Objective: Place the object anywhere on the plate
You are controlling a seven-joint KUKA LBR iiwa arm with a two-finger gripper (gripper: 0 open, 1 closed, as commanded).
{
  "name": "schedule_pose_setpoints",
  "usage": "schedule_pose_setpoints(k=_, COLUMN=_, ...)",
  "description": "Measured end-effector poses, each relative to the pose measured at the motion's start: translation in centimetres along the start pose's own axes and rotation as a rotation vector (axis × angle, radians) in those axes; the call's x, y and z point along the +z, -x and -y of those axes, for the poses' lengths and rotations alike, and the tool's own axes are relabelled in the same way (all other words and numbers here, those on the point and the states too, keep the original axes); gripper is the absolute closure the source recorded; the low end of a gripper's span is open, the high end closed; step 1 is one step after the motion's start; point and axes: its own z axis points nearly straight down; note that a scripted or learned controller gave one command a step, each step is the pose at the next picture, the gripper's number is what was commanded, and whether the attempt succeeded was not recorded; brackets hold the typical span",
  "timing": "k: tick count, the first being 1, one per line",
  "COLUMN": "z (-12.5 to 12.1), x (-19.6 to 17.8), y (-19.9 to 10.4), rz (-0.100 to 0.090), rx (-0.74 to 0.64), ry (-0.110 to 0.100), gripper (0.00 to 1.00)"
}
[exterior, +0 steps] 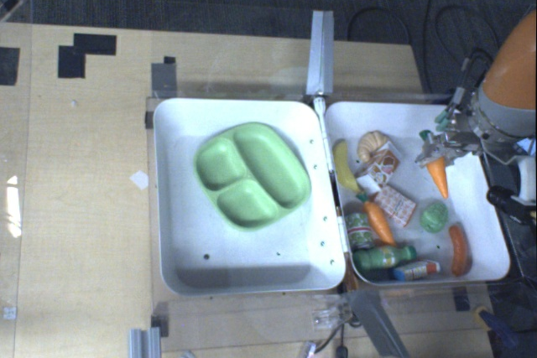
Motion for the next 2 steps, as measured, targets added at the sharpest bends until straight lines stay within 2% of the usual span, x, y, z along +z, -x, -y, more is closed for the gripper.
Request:
schedule_pose_setpoints(k=1, z=0.4, x=1.3, y=-7.6, rz=-0.002, rx=-0.409, ry=-0.001, gripper=1.00)
schedule_pose_setpoints(k=2, z=-2.3, x=0.8, y=-14.5, rz=-0.002, rx=-0.507, ry=0.001, gripper=1.00)
